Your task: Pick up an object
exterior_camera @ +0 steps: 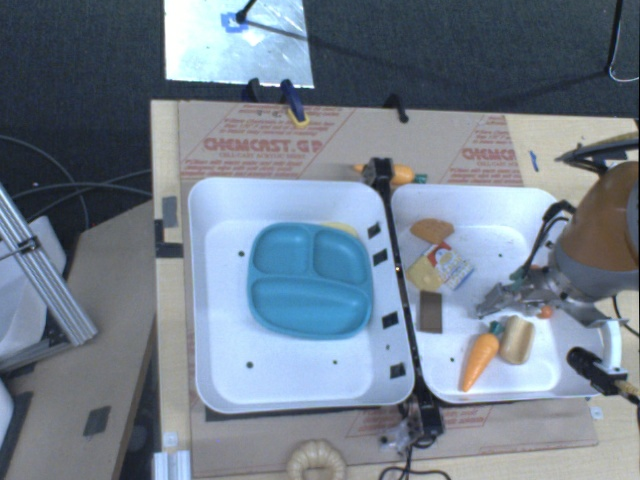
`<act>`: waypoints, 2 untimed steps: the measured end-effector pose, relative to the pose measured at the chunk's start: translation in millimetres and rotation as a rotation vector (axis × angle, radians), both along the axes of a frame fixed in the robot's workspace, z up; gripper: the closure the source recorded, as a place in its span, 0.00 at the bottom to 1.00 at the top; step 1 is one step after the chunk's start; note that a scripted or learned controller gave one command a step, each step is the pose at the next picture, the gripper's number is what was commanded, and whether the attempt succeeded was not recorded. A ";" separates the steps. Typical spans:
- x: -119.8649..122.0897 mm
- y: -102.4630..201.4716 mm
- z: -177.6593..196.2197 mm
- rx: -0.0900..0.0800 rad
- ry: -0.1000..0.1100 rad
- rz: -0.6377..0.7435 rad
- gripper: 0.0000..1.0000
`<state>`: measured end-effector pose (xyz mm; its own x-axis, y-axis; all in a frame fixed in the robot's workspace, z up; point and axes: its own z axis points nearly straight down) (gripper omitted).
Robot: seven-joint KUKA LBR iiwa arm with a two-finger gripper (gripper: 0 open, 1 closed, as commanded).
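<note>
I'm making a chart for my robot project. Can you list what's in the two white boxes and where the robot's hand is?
left bin: blue divided plate
right bin: toy carrot, tan roll, brown flat piece, small packet, dark brown block
gripper: low over the right bin, just above the carrot and roll
arm: reaches in from the right
holding anything: cannot tell

Orange carrot (480,360), tan roll (517,339), touching, right bin (500,213)
</note>
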<state>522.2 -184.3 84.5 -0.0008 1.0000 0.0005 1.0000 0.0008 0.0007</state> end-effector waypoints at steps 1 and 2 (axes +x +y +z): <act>0.8 -0.2 10.8 -0.001 -0.002 0.000 1.00; 4.2 -9.3 58.1 -0.002 -0.003 0.001 1.00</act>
<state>526.4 -193.6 142.7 -0.0019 1.0000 -0.0015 1.0000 0.0020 0.0034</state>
